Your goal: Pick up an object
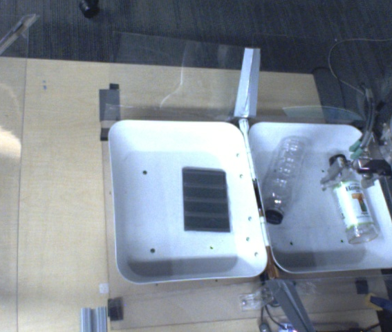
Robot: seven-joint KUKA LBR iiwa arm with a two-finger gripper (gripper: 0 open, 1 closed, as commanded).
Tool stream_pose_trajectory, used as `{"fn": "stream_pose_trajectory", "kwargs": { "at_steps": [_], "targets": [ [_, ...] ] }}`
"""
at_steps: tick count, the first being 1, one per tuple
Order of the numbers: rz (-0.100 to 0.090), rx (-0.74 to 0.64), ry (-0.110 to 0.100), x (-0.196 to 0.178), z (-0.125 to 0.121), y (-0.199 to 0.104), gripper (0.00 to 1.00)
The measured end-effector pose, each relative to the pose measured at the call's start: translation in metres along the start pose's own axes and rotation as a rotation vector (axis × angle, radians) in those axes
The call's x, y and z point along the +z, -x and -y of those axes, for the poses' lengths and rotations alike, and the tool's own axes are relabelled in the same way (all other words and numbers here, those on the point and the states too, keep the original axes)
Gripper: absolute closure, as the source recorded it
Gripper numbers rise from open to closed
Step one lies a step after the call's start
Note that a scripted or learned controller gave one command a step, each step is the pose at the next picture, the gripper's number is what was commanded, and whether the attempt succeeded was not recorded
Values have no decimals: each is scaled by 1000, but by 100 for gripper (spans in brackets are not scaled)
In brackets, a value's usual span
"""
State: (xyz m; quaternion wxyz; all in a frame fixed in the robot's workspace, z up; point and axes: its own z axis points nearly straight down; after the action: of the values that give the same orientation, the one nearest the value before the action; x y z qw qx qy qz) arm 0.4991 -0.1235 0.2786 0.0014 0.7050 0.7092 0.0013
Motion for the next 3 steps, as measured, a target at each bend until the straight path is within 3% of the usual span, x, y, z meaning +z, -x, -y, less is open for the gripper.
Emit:
{"fn": "stream_pose_trajectory", "kwargs": {
  "at_steps": [1, 2, 3],
  "targets": [
    [-1, 75, -3, 86, -62, 9, 0],
    [-1, 104, 3, 190, -108, -38, 0],
    [-2, 104, 6, 180, -109, -39, 100]
  ]
}}
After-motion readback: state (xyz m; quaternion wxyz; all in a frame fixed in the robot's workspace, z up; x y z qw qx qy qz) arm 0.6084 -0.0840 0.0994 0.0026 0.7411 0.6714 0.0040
